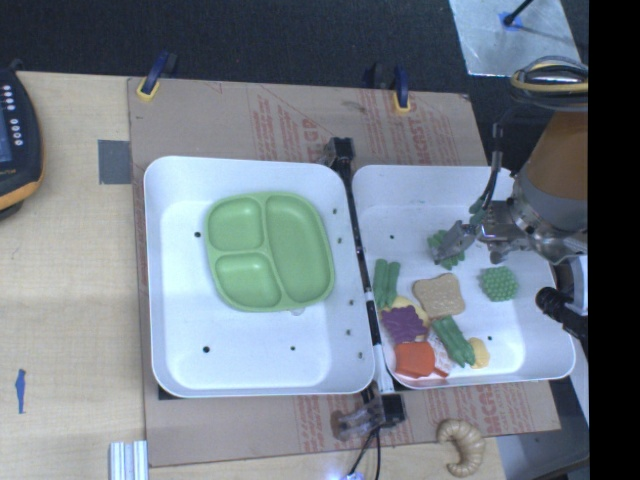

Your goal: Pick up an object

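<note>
2 shallow white bins sit side by side on a sheet of brown cardboard (250, 118) in the middle of the frame. The left bin (175, 353) holds a pale green divided plate (270, 250) with 3 compartments, lying flat slightly above the bin's centre. The right bin (545, 363) holds a cluster of toy foods. Along its left wall lie green bean pods (386, 280); just below them is a purple bunch of grapes (404, 322), and below that, near the lower left corner of the bin, a red-orange tomato-like piece (415, 358). A tan slice of bread (438, 295) lies beside the grapes, touching a dark green pod (454, 340) that slants down to the right toward a small yellow piece (479, 352). A round green bumpy ball (498, 284) rests to the right of the bread, apart from it. The arm (558, 163) comes in from the right edge, and its gripper (458, 244) is low in the upper middle of the right bin, fingers closed around a dark green leafy piece (446, 250). Outside the bins, a tan croissant (463, 445) lies on the bench at the bottom right, and a black and orange handheld controller (15, 138) sits at the far left edge.
</note>
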